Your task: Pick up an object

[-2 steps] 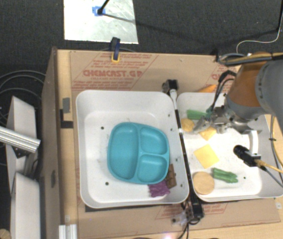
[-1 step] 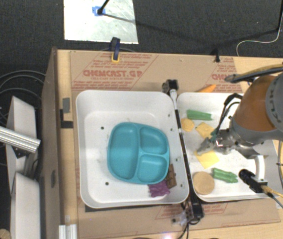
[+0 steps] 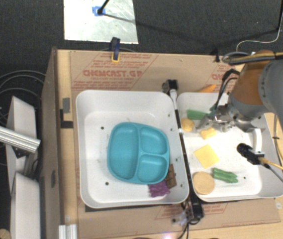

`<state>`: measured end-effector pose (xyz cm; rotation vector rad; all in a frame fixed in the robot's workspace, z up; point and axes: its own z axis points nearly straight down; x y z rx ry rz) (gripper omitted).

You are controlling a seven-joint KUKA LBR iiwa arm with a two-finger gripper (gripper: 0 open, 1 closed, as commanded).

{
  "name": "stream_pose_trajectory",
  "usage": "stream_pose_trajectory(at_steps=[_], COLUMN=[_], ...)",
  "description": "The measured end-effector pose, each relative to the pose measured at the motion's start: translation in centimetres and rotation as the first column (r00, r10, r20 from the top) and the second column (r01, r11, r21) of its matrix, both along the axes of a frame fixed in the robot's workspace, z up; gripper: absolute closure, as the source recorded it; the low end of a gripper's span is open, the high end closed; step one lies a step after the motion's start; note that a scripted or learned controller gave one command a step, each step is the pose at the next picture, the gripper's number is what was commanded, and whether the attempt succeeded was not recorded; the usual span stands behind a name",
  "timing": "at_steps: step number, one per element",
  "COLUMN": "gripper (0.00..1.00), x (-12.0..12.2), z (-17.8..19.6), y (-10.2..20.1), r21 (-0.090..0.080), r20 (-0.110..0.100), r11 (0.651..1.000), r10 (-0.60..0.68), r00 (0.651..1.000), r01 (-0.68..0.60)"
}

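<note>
Mid-approach, the gripper (image 3: 217,119) (its width impossible to tell) hung beside the small yellow block (image 3: 208,132) in the right bin (image 3: 236,158), probably needing descent and closure.

From my screen, both bins read plain white: the left bin (image 3: 96,108) and the right bin (image 3: 250,185). In the left one I see a turquoise divided plate (image 3: 139,153), a purple piece (image 3: 157,189) and a dark brown piece (image 3: 171,178). In the right one I count two green pieces, an upper green piece (image 3: 197,114) and a lower green piece (image 3: 225,175), plus a pale yellow ball (image 3: 187,125), a small yellow block (image 3: 208,133), a yellow square slice (image 3: 206,156) and a tan disc (image 3: 204,182). The arm (image 3: 280,83) is grey with an orange band (image 3: 248,86). The worktop (image 3: 111,66) is tan with red lettering printed across it.
</note>
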<state>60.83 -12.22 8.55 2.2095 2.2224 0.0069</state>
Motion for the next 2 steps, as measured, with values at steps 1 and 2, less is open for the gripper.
stream_pose_trajectory(at_steps=[1,2], gripper=[0.0,0.0], x=[-7.0,0.4], z=[0.7,-0.1], y=[-1.3,0.0], r21=[0.003,0.001], r20=[-0.013,-0.001], r11=[1.0,1.0], r10=[-0.008,0.002], r00=[1.0,1.0], r01=[0.008,-0.002])
